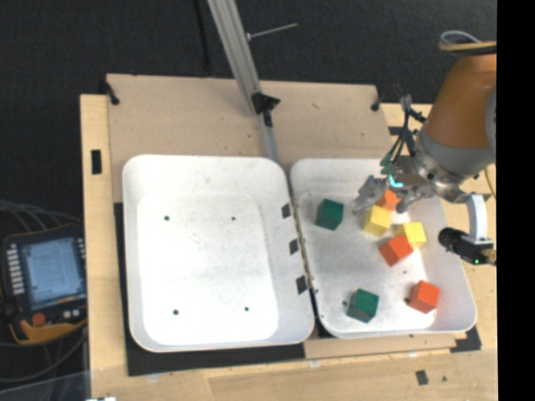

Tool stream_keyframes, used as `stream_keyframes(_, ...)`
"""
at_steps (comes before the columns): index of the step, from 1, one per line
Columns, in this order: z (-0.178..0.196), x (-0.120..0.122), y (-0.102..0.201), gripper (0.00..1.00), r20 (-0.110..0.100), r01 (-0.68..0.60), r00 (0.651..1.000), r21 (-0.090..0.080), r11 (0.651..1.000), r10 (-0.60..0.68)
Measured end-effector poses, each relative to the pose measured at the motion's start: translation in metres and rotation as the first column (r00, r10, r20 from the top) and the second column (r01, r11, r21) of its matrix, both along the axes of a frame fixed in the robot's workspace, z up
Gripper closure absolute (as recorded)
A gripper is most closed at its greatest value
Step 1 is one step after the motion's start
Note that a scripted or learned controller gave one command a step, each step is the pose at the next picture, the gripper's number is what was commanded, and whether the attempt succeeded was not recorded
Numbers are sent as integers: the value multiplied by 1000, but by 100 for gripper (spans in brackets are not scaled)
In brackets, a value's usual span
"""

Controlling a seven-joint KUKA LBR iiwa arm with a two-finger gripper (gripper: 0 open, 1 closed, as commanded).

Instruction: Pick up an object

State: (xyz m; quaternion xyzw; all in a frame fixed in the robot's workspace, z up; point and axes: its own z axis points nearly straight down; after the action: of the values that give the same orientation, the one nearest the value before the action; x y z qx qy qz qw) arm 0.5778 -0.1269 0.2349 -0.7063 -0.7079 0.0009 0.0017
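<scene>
Camera view, looking down on both bins. A cluster of small blocks is seen in the right bin (pixel 334 328), toward its upper right: a yellow block (pixel 378 220), a second yellow block (pixel 415 235) just right of it, an orange block (pixel 396 249) below and touching that pair, and a smaller orange piece (pixel 390 198) partly hidden under the tool. The gripper (pixel 386 199) is placed directly over this cluster, at the upper edge of the first yellow block (whether the fingers are spread or closed cannot be told, since they merge with the blocks beneath). No block is shown clearly between them. Apart from the cluster, a green block (pixel 329 215) lies at the bin's upper left, a second green block (pixel 363 305) near its lower middle, and an orange-red block (pixel 424 296) at its lower right. The left bin (pixel 205 249) occupies the centre-left of the frame. The arm (pixel 461 111) enters from the upper right.
</scene>
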Motion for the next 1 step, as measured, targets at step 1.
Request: stream_keyframes(1, 2, 1, 0, 0, 5, 1, 1000, 0, 1000, -1)
